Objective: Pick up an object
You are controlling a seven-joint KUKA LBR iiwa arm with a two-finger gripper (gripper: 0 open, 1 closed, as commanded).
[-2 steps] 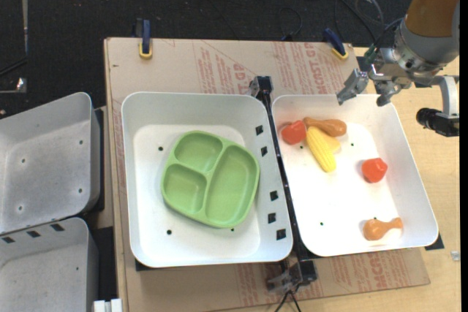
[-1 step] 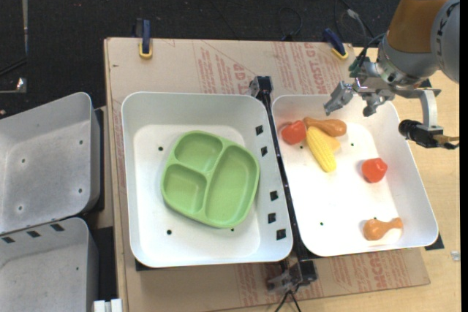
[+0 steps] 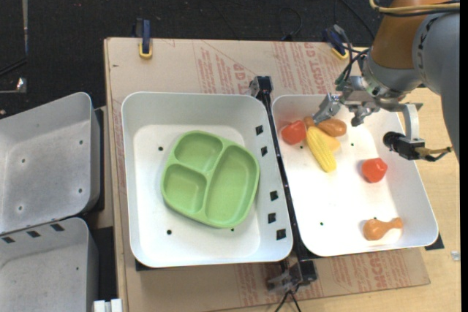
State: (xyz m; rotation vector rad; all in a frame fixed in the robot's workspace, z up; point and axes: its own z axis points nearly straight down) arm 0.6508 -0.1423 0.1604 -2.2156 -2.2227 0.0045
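Observation:
In the right bin (image 3: 409, 193) lie a yellow corn cob (image 3: 320, 148), a red-orange tomato-like piece (image 3: 293, 131) at its left, an orange oblong piece (image 3: 331, 128) at the corn's top, a red pepper-like piece (image 3: 374, 169) and an orange drumstick shape (image 3: 382, 228) near the front. My gripper (image 3: 342, 112) hangs over the bin's back part, just above the orange oblong piece. Its two fingers (image 3: 325, 109) stand spread apart and hold nothing.
The left bin (image 3: 146, 230) holds a green divided plate (image 3: 210, 177). Clamps sit at the board's back edge (image 3: 145, 38) and between the bins (image 3: 262, 86). White lids (image 3: 44, 150) lie at the far left. The arm's orange band (image 3: 409, 18) rises at the right.

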